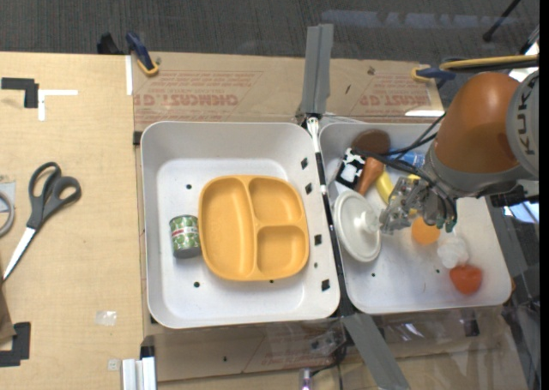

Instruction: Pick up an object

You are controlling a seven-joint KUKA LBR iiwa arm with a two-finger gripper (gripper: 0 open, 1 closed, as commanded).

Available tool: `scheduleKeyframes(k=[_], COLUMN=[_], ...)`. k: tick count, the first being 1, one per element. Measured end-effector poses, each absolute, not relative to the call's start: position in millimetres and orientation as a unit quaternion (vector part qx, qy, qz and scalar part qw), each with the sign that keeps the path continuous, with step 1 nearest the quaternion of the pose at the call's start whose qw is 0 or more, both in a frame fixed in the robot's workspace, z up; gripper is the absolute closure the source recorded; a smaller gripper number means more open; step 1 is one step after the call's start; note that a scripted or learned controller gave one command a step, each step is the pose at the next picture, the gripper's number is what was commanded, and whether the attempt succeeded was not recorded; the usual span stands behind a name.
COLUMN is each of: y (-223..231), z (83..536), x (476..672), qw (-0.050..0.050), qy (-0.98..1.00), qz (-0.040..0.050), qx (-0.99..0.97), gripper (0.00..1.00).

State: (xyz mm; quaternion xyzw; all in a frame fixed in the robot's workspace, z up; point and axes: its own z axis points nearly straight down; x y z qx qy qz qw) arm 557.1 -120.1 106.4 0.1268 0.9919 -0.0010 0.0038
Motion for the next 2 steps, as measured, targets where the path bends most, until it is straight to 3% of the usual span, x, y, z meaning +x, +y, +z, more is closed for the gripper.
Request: scheduleKeyframes(k=[1,2], y=[-101.9,-179.8], z=[284.3,339.8], x=[595.1,589.8], qw=[0.002,0.002], qy=[0.995,0.96], qz=[-0.0002,-0.0007], qx=[0.095,0.281], gripper=[1.0,1.0])
